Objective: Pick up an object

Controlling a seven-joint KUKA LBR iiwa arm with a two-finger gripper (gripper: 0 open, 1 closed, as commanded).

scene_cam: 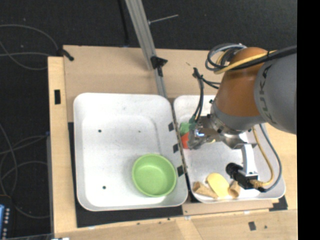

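The tool (196,138) sits low in the right bin (207,161), close against the wall this bin shares with its neighbour. Whether it is apart or together I cannot tell, since the wrist above hides that end. Just beside it, toward the wall, lie a small green piece (185,128) and a red piece (183,142). They are touching or nearly so, and the tool looks to be at them, but nothing shows either one clamped. These two look like the likeliest pick.

To do this step well, the tool should be centred on one piece, not straddling both, and should close on it squarely before any lift. The wall leaves little room on that side, so the closing line is best run along the wall, not across it. The lift should be straight up and slow, and it should be checked that the piece comes along.

Further out, at the near edge of the same bin, a yellow lump (217,184) lies between two tan bits (202,188). They are well apart from the tool and easier to reach if this try fails. The left bin (120,129) holds a green bowl (154,175). Both bins rest on the brown table (100,69), with the grey and orange arm (240,94) over the right one.
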